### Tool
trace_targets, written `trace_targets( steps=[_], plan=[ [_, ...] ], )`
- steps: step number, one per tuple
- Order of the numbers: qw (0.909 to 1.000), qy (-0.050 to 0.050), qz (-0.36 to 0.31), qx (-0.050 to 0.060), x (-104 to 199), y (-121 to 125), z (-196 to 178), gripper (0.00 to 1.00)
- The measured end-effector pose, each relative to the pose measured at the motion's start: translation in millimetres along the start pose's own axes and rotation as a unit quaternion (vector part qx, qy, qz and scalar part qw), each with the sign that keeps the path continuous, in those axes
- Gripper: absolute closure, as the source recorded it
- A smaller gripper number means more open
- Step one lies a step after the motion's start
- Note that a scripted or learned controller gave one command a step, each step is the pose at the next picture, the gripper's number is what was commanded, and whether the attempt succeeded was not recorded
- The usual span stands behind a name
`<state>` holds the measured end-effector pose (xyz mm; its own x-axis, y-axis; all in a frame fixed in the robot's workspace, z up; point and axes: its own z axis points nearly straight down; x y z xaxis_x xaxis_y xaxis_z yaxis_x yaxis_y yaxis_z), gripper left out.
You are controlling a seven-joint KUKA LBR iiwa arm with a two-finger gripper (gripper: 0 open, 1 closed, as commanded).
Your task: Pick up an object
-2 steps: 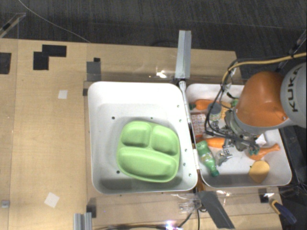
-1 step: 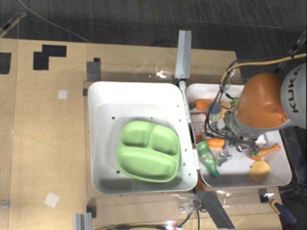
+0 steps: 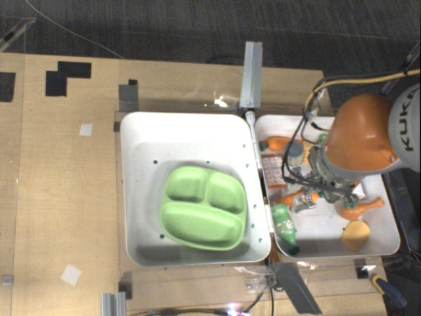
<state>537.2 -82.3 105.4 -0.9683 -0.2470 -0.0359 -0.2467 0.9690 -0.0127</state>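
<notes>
The arm's orange band [image 3: 358,137] hangs over the right bin [image 3: 388,242], and the gripper [image 3: 306,200] points down into the bin's middle. Just left of and below the gripper lies a green bottle [image 3: 284,225] against the bin's left wall. An orange toy [image 3: 360,207] lies to the gripper's right, with a yellow fruit-like piece [image 3: 355,234] in front of it. A small orange piece [image 3: 294,199] shows right beside the gripper. The wrist hides what is directly under the gripper.
The left bin [image 3: 141,143] holds a green three-compartment plate [image 3: 204,207]. At the right bin's back left lie an orange carrot-like piece [image 3: 276,143] and a red-and-white packet [image 3: 271,174]. A grey post [image 3: 251,74] stands behind the divider between the bins.
</notes>
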Motion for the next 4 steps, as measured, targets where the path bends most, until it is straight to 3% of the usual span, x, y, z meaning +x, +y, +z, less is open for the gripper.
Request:
trace_targets(
  steps=[1, 2, 3, 4],
  plan=[
    [0.9982, 0.010, 0.060, 0.000, 19.8, -80.9, -153.9, 1.00],
    [0.9951, 0.015, -0.098, -0.007, 16.9, -123.0, -68.3, 1.00],
    [0.9860, 0.007, -0.167, -0.002, 29.6, -117.1, -21.6, 1.00],
    [0.9922, 0.009, -0.125, -0.004, 11.5, -72.4, -102.1, 1.00]
  ],
)
